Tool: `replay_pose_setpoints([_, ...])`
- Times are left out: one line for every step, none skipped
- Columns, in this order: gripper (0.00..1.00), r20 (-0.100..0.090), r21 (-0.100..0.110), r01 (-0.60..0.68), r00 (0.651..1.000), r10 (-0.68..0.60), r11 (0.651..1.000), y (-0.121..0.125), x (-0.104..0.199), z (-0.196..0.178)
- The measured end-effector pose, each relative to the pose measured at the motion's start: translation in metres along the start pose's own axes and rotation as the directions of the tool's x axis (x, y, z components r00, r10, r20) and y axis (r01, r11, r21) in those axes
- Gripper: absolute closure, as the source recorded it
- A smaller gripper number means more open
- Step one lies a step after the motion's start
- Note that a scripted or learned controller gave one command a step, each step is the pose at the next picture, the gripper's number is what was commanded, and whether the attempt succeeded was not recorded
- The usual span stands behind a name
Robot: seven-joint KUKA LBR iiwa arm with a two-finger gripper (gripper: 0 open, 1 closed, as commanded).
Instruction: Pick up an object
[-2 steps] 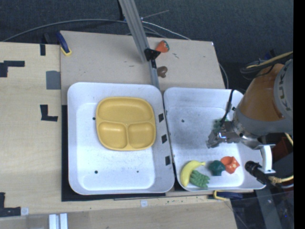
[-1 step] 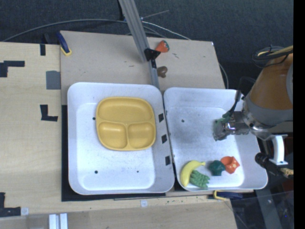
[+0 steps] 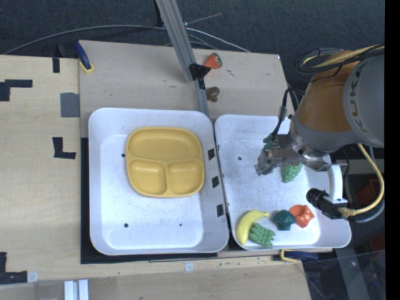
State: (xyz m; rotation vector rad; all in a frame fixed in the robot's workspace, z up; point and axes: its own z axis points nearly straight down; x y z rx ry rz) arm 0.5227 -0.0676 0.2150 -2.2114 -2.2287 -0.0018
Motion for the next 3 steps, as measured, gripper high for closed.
replay_pose_setpoints([1.00, 0.000, -0.001, 0.000, 1.000, 0.000, 1.000, 0.033, 0.053, -0.009])
replay_pose_setpoints([1.00, 0.001, 0.000, -0.001, 1.000, 0.001, 1.000, 0.062, 0.100, 0.001])
replay_pose_setpoints([1.00, 0.001, -0.001, -0.001, 1.000, 0.001, 1.000, 0.098, 0.146, 0.006])
